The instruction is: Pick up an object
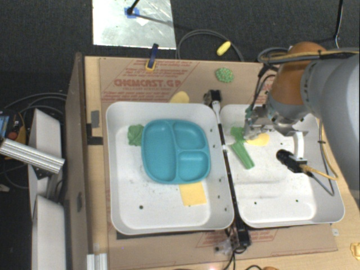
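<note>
My gripper point(254, 129) hangs low over the far left corner of the right-hand bin point(281, 198), close to the wall it shares with the left-hand bin point(128, 207). From this slant I cannot tell whether it is apart or together, and nothing shows clamped in it.

The nearest candidates lie right here: a pale yellow piece point(260, 140) just beside and partly under me, and a green stick point(243, 154) lying slantwise by the shared wall, with a small green scrap point(237, 133) at its far end.

I judge the yellow piece the likeliest target. To do this well I should centre squarely over it, keep off the wall, press down to the bin floor since it looks flat, then close and lift straight up.
</note>
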Controlling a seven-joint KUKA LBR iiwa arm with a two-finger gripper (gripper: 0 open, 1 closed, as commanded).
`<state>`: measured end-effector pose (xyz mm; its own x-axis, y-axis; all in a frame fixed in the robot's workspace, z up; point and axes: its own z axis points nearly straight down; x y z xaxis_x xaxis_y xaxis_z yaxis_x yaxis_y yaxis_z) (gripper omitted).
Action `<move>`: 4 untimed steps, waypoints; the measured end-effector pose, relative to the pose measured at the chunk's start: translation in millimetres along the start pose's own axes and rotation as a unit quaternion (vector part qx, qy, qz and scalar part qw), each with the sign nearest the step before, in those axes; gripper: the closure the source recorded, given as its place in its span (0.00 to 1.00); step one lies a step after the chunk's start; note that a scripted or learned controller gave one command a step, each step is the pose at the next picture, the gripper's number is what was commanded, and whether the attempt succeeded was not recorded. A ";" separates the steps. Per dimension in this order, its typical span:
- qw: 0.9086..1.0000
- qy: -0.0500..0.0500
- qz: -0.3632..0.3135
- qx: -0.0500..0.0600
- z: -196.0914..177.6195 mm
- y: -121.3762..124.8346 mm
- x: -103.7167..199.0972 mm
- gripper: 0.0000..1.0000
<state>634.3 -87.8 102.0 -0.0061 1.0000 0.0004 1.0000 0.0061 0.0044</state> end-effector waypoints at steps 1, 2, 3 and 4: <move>1.000 0.000 0.000 0.000 0.5 -0.2 0.0 0.00; 1.000 -0.001 0.003 0.002 13.7 -9.0 -16.2 0.00; 1.000 0.000 0.002 0.000 1.9 -7.3 -15.0 1.00; 1.000 -0.002 0.001 -0.008 -208.5 -33.4 -17.5 1.00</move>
<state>600.0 -105.7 310.4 -0.0043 1.0000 -0.0033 0.9998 0.0044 0.0202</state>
